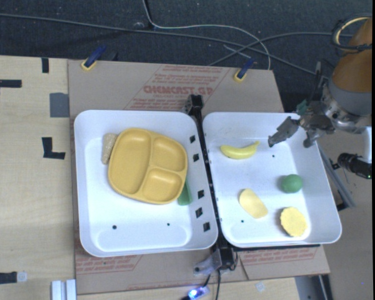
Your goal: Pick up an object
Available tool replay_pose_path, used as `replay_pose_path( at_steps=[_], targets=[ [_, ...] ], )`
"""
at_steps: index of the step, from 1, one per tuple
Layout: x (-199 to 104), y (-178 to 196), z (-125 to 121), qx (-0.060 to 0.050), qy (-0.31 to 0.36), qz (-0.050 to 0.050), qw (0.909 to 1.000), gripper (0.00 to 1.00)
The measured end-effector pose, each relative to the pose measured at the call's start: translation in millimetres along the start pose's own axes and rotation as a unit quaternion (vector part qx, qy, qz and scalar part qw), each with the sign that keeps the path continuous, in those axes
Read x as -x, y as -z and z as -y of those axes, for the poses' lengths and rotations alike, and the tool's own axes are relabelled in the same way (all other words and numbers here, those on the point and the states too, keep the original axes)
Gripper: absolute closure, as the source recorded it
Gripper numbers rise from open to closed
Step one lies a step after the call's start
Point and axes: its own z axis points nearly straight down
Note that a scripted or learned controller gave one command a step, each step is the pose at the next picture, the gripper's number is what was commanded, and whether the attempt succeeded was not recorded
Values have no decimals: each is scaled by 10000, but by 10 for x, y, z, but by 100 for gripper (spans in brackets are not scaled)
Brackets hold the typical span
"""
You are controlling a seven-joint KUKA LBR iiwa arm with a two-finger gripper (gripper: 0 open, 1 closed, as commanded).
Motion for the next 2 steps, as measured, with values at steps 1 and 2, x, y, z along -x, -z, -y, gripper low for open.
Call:
replay_pose_path(
  at_steps=[1,2],
  targets=[
    [-6,79,-23,65,19,13,10000,0],
    [40,-444,-115,49,18,15,10000,0]
  ],
)
